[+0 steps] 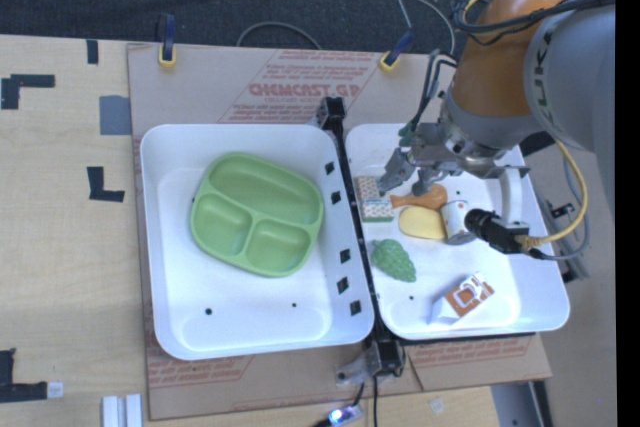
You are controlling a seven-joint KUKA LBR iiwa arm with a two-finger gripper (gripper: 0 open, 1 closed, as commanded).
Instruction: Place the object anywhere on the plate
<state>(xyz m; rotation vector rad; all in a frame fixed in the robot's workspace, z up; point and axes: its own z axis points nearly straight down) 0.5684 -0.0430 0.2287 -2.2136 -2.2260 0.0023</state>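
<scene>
We see our pincer [408, 173] hovering open, gripping nothing — the drumstick [422, 199] lies just beneath it, the green plate [258, 212] far left. Crowding neighbours — yellow piece [422, 224], checkered block [374, 199] — could spoil the grasp.

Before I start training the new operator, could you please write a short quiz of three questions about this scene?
1. True or false: the green plate lies in the same bin as the green leafy toy.
2. Multiple choice: where is the gripper? A) over the left bin, B) over the right bin, C) outside both bins.
3. Fill in: the small orange and white carton lies near the ____ corner of the right bin, as the camera sees it.

Key
1. False: the plate is in the left bin, the leafy toy in the right one.
2. B.
3. Lower right.
</scene>
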